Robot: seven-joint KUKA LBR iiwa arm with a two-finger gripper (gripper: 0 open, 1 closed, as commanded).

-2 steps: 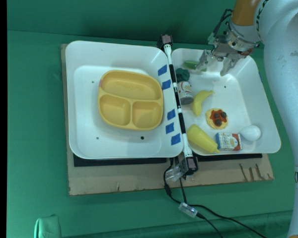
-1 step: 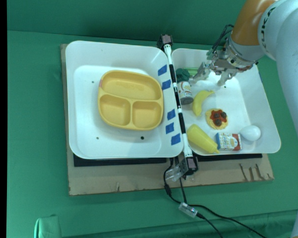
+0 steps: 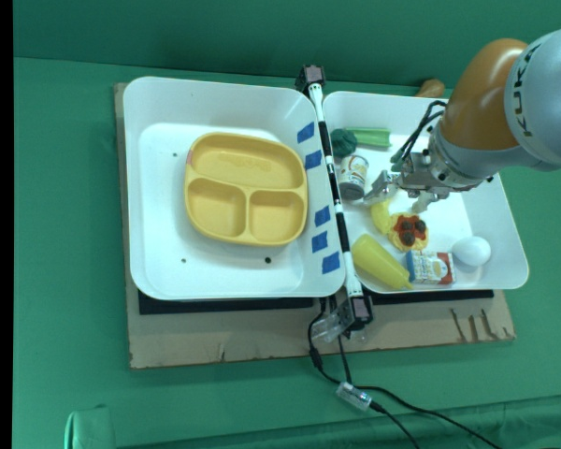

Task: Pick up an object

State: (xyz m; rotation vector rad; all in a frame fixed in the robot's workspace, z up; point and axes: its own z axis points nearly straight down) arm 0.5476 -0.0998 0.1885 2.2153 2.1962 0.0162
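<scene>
green cloth (image 3: 65,251) under two white bins (image 3: 159,269), gripper (image 3: 399,192) claw state unclear, above yellow banana (image 3: 381,215)

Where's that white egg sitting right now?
The white egg lies in the right bin, near its front right corner, just right of the small carton.

Arm (image 3: 505,92) in from right — end effector (image 3: 399,187) low.

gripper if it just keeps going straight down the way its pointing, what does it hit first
Most likely the yellow banana-like piece just below the gripper, or the pizza toy beside it. Depth is hard to judge from this slanted view, so it could land on the right bin floor between them.
</scene>
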